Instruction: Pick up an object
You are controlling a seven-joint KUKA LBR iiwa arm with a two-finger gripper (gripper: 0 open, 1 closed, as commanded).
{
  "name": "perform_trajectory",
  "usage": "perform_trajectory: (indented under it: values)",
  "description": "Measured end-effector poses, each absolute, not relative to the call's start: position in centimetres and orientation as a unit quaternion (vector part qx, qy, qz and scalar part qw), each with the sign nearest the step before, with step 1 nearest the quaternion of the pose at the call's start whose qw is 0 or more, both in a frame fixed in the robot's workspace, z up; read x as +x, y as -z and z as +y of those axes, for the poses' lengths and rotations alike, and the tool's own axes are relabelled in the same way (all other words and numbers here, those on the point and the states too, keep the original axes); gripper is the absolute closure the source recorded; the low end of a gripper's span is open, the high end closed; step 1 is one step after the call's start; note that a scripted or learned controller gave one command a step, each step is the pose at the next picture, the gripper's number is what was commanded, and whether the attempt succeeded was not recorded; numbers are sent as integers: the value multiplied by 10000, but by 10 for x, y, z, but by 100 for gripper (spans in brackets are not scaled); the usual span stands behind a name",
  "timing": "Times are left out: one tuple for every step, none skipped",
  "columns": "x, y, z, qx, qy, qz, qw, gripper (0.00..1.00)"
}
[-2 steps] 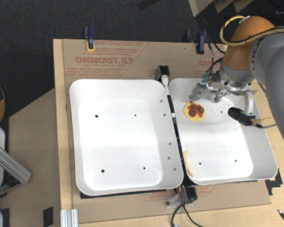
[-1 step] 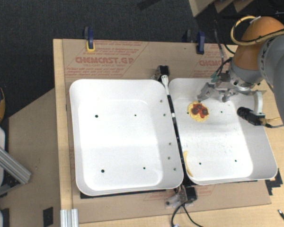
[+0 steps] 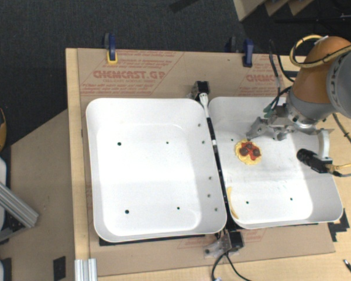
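Bench [image 3: 76, 151]: brown board carried two white bins.
Object [image 3: 248, 152]: small yellow-and-red piece lay in the right bin [image 3: 281, 204], untouched.
End effector [image 3: 269, 127]: hovered just beyond the object; grip state could not be told.
Progress: pick-up seemingly not yet done.

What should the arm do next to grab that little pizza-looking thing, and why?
Probably shift the gripper slightly toward the toy pizza and lower it. The pizza lies flat in the right bin, just in front of and beside the gripper, not between its fingers, so nothing is held yet.
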State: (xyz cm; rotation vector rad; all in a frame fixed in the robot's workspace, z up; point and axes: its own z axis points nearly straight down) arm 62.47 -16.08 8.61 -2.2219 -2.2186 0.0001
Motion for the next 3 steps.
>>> perform_trajectory:
  values:
    - [568,-87,-132,-7078,6,-7064,3,0]
    - [552,-87,-126,-7079,11,-7063,-12,0]
    - [534,-85,-98,-7067,-5,-7076,22,0]
